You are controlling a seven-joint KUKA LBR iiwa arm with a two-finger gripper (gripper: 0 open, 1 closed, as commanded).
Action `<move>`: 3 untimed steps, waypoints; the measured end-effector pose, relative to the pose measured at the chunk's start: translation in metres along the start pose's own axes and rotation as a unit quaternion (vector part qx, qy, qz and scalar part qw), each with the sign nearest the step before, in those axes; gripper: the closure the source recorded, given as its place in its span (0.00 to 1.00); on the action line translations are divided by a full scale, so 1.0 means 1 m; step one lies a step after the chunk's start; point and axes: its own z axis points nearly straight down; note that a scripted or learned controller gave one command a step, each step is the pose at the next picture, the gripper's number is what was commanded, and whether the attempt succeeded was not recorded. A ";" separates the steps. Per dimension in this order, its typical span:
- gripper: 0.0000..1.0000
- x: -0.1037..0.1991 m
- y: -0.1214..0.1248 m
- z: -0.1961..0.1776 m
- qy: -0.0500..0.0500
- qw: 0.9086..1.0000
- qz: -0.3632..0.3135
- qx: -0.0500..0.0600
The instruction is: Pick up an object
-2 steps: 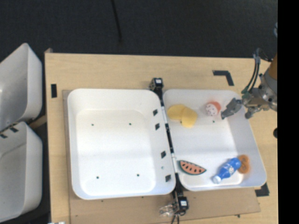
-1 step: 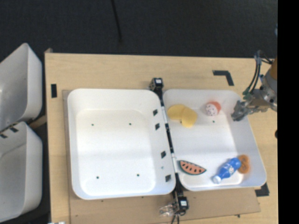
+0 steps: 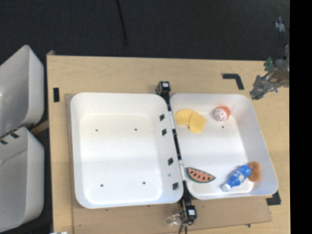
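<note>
The right bin point(image 3: 243, 140) holds several small objects. Two yellow pieces point(image 3: 190, 120) lie at its back left, and a red and white ball point(image 3: 221, 113) sits just right of them. A watermelon slice point(image 3: 200, 175) lies at the front left. At the front right, a blue bottle point(image 3: 236, 177) rests against an orange object point(image 3: 254, 171). My gripper point(image 3: 263, 86) hangs at the view's right edge, above the bench behind the right bin's back right corner. It is apart from all the objects, with nothing seen in it.
The left bin point(image 3: 117, 150) stands beside the right one, joined along a black clipped seam point(image 3: 173, 145). White containers point(image 3: 17, 145) stand off the bench's left edge. Black corner marks point(image 3: 234, 79) lie on the wooden bench.
</note>
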 end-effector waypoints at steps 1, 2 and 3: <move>1.00 0.034 -0.033 0.098 0.004 1.000 0.002 0.011; 1.00 0.115 -0.023 0.162 0.004 1.000 -0.002 0.009; 1.00 0.105 0.011 0.030 0.001 1.000 0.001 -0.003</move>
